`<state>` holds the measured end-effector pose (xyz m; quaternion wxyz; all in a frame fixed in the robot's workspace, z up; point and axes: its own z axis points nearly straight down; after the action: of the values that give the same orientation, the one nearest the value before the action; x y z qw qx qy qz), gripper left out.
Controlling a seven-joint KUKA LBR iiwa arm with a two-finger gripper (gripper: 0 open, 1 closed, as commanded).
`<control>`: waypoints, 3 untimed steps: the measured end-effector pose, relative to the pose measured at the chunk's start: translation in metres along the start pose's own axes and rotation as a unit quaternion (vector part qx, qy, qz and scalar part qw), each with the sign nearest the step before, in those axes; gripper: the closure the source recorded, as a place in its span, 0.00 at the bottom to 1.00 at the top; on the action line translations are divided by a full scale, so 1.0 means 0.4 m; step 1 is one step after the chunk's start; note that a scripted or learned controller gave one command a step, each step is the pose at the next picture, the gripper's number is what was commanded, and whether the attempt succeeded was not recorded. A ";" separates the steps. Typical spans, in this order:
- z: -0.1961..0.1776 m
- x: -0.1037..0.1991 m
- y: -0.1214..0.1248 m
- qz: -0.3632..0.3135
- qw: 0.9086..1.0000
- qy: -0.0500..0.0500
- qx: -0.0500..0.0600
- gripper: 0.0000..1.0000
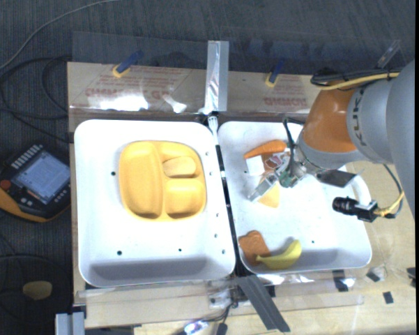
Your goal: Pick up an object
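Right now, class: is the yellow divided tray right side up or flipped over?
Right side up: the yellow tray in the left bin shows its hollow compartments facing the camera.

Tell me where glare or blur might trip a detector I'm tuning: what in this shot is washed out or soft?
Camera view: the right bin floor is bright and nearly featureless; glare streaks the clear plastic sheet behind the bins; the hand looks slightly soft; the yellow tray and banana are evenly lit and sharp enough.
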<state>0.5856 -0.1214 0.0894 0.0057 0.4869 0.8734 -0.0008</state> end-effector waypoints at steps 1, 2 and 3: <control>-0.027 -0.001 0.006 0.000 1.000 -0.001 -0.003 1.00; -0.021 0.003 0.000 0.001 1.000 0.003 0.001 0.00; -0.004 0.116 -0.107 0.112 0.994 0.000 -0.005 0.00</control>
<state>0.5249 -0.1045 0.0904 0.0081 0.5812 0.8137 0.0047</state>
